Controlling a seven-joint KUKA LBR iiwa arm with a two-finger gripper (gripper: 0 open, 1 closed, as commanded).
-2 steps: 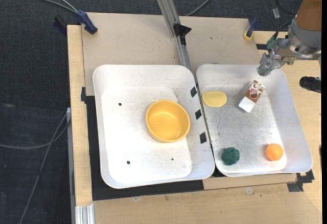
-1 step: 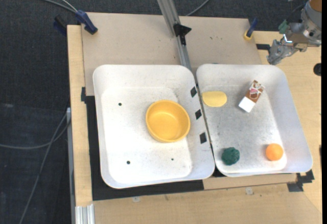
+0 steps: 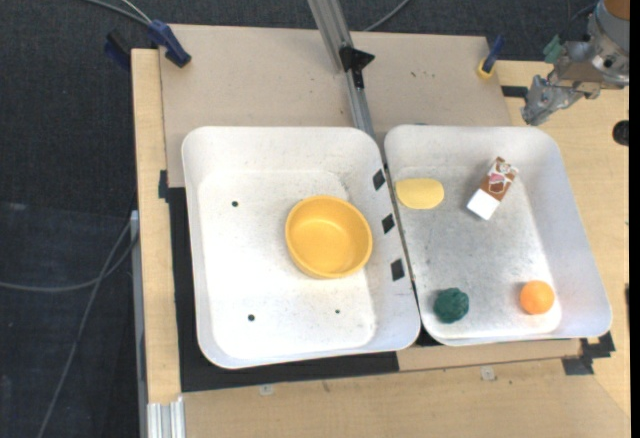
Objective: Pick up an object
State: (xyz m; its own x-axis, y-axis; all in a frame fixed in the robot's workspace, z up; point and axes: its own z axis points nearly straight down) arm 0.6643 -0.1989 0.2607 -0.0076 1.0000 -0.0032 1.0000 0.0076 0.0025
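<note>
Right bin (image 3: 570,226), carton (image 3: 492,188) near tool (image 3: 540,104)

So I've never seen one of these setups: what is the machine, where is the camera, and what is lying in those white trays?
This is a single camera fixed above a bench, looking down at a slant. The machine is a robot arm reaching in from the right; its gripper hangs at the upper right, above the bench just outside the bins, and nothing shows between its fingers. Two shallow white bins sit side by side. The left bin contains a yellow bowl, upright. The right bin contains four small things, all apart from one another: a pale yellow oval piece, a small brown and white carton lying tilted, a dark green ball and an orange ball.
</note>
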